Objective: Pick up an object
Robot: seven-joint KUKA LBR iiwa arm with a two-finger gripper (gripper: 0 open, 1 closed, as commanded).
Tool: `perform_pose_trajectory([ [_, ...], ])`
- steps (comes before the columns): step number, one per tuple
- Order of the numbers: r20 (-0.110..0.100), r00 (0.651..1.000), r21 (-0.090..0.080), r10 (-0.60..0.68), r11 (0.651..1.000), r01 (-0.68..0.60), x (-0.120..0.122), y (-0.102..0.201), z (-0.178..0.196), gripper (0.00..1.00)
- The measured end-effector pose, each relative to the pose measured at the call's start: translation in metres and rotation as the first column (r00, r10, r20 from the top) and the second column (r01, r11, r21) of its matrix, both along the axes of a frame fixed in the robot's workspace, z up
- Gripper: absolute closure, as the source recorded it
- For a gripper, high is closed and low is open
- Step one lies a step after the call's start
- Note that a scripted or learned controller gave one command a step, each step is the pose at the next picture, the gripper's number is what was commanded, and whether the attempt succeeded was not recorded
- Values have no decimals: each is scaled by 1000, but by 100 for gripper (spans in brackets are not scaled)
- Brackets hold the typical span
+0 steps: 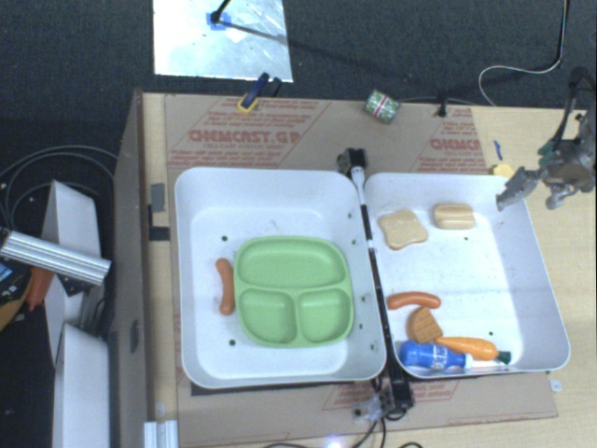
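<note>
- Gripper (pixel 530 187) sits at the right edge of the view, over the upper right rim of the right bin (pixel 536 278); its fingers look spread apart with nothing between them, though they are small and a little blurred.
- Right bin holds all the loose pieces near the gripper: a tan bread roll (pixel 453 217) near the top, and a flat toast slice (pixel 402 228) just to its left, the two close but apart.
- Lower in that bin lies a red sausage (pixel 413 300), with a brown cookie-like piece (pixel 425 325) just below it, touching or nearly so.
- Along the bottom wall a blue bottle (pixel 431 356) lies on its side, and an orange carrot (pixel 469 347) lies against its upper edge, crowding that corner.
- The roll is the piece nearest the gripper, with bare bin floor between them.
- Left bin (pixel 201 250) carries a green divided plate (pixel 294 290) in its middle, and a second sausage (pixel 225 286) lies upright in the view just beside the plate's left edge.
- A black clamp (pixel 355 164) stands at the top of the seam where the two bins meet.
- Cardboard sheet (pixel 308 129) lies under both bins; a small green roll (pixel 381 106) rests on its top edge.
</note>
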State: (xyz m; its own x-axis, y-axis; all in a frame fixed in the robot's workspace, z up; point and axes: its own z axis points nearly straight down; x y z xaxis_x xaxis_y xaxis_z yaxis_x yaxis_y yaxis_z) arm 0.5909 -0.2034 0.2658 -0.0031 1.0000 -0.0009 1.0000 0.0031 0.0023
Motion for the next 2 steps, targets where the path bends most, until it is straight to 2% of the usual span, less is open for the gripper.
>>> perform_pose_trajectory([
  [1, -3, 1000, 2, 2, 1000, -2, 15, 40, -90, 0],
  [2, -3, 1000, 1, -2, 1000, 2, -26, 66, -162, 0],
])
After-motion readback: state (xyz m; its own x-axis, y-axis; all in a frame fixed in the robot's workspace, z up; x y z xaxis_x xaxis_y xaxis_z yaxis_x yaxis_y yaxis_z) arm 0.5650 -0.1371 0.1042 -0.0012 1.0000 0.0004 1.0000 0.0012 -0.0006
